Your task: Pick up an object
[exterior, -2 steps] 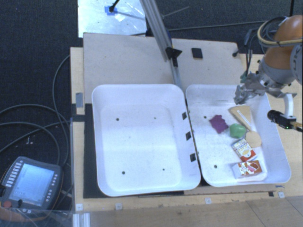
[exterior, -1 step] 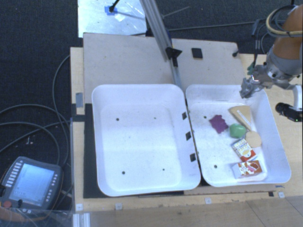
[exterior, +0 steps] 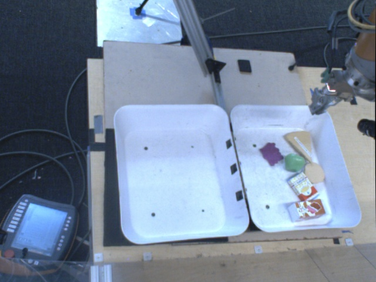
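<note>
A purple object (exterior: 271, 153), green piece (exterior: 294, 161), tan wedge (exterior: 300, 143) and two printed packets (exterior: 301, 184) cluster in the right bin (exterior: 346, 175). The claw (exterior: 319, 105) hovers over that bin's far corner, its opening impossible to judge.

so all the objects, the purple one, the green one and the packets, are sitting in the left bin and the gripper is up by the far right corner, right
Not quite. The camera view shows the purple object, the green object and the packets lying in the right bin, not the left bin. The rest holds: the gripper is up by that bin's far right corner.
</note>
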Robot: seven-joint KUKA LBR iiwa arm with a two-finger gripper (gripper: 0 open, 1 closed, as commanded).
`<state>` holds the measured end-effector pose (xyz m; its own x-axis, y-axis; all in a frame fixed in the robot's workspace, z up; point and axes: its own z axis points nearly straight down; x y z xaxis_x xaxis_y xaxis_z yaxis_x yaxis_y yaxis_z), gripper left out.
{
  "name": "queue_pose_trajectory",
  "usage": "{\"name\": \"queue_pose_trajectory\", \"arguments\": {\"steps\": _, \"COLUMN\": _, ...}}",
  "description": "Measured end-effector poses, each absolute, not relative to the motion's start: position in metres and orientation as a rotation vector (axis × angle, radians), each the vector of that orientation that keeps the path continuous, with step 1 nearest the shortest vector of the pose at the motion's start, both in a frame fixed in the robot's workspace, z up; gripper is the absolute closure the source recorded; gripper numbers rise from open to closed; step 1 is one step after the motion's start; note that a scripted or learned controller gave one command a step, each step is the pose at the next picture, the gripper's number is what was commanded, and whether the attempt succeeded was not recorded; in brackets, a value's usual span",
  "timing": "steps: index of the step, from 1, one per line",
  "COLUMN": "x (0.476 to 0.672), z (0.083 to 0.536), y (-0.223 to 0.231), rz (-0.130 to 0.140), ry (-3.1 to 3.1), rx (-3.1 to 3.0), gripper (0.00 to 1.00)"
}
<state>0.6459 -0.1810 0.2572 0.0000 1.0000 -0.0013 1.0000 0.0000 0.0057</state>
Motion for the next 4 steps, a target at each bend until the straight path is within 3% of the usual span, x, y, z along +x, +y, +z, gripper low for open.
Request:
{"name": "queue_pose_trajectory", "arguments": {"steps": 3, "x": 0.623, "z": 0.246, "y": -0.018, "rz": 0.003, "ry": 2.227, "rx": 2.216, "gripper": 1.00}}
{"name": "queue_pose_trajectory", "arguments": {"steps": 4, "x": 0.630, "z": 0.248, "y": 0.029, "rz": 0.003, "ry": 2.226, "rx": 2.217, "gripper": 1.00}}
